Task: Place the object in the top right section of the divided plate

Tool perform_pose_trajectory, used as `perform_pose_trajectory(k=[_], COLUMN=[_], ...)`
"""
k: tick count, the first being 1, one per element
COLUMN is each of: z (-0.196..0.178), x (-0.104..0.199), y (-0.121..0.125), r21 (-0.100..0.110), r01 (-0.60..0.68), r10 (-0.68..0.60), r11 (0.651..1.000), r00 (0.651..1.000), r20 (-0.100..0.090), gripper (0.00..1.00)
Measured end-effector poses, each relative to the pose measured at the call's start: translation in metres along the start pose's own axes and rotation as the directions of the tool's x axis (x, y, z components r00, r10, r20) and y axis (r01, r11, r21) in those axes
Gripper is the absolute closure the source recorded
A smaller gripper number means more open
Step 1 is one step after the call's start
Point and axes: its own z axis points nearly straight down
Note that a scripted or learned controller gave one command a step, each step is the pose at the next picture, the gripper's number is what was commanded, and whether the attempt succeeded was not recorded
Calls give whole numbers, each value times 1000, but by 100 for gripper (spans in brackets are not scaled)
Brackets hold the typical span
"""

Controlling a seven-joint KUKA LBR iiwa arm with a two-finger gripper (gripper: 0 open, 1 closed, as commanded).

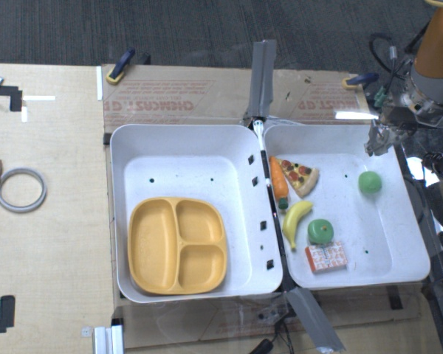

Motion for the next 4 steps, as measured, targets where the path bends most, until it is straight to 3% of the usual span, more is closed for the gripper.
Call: perform_pose_trajectory(k=[1, 2, 3, 4], z=[-4, 72, 119, 126], x=[0, 35, -42, -41], y=[0, 17, 43, 44], r21=[8, -81, -80, -73], r01=[3, 373, 602, 778], r10=[-3, -374, -602, -777], r11=[1000, 924, 794, 624], r00=[1000, 927, 798, 628], r20=[2, 2, 27, 45], gripper=[100, 100, 100, 100])
